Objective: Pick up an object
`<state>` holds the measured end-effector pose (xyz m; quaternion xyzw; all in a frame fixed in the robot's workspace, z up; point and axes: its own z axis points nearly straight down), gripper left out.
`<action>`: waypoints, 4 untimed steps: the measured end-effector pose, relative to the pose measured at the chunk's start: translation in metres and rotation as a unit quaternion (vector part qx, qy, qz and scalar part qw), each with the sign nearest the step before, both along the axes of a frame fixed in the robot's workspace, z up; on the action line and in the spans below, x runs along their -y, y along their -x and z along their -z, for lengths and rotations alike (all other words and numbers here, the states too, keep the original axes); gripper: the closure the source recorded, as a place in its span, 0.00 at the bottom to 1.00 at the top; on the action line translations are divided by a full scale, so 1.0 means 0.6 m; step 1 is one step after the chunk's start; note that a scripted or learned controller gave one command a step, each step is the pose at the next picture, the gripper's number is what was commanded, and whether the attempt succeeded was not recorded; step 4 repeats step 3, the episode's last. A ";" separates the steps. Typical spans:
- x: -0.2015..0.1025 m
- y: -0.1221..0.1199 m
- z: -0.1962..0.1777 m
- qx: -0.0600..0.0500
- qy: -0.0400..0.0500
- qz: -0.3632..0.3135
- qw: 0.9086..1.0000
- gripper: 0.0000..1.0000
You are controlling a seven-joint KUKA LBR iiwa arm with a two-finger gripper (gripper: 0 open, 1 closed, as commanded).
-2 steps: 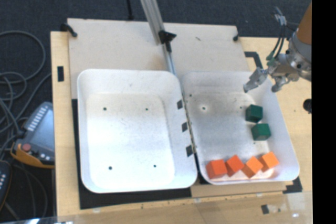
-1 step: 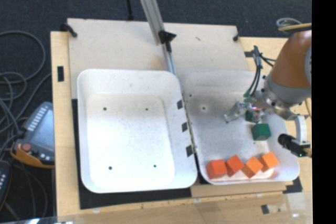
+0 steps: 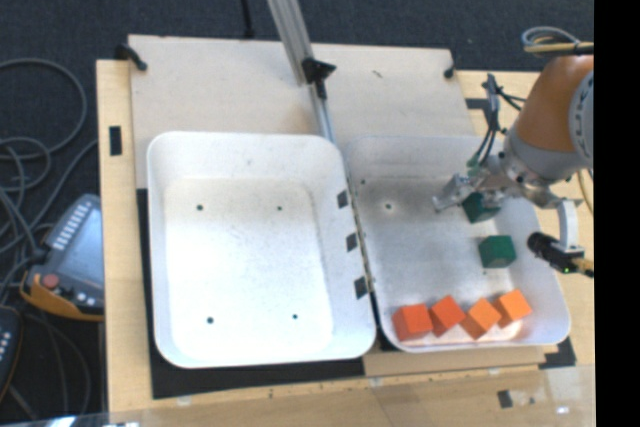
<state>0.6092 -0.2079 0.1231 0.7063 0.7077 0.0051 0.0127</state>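
We saw the left bin (image 3: 250, 245) wide open; orange blocks (image 3: 462, 315) and a green block (image 3: 497, 250) crowded the right bin's (image 3: 400, 185) lower-right corner.

The pale wooden desk (image 3: 240, 80) carries two shallow white bins side by side: the left bin (image 3: 250, 250) and the right bin (image 3: 420, 185), touching at mid-desk.
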 end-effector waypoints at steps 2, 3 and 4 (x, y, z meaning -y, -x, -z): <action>-0.009 -0.042 0.007 0.002 0.000 0.000 1.000 0.00; -0.010 -0.044 0.008 0.001 0.001 -0.001 1.000 0.00; -0.010 -0.044 0.008 0.001 0.001 -0.001 1.000 0.00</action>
